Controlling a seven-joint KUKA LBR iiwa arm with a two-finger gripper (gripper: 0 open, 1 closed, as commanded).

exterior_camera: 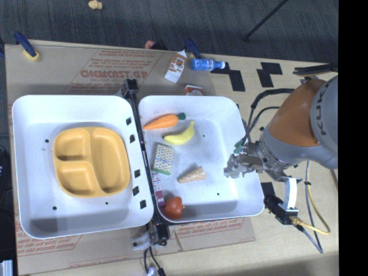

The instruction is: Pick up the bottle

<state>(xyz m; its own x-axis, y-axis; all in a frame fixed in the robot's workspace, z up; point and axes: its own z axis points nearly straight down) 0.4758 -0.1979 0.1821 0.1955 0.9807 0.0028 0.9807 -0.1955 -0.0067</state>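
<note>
A small blue bottle (203,65) lies on its side on the bench, behind the right bin (230,109) and outside it. My gripper (236,165) hangs low over the right side of that bin, near its right wall. It is far in front of the bottle, and no object shows in its grasp. The grey arm with its orange band (293,122) reaches in from the right.
The right bin holds a carrot (161,121), a banana (180,134), a patterned card (164,158), a pale wedge (191,175) and a red tomato (173,206). A yellow divided plate (91,160) sits in the left bin. A small carton (175,67) lies left of the bottle.
</note>
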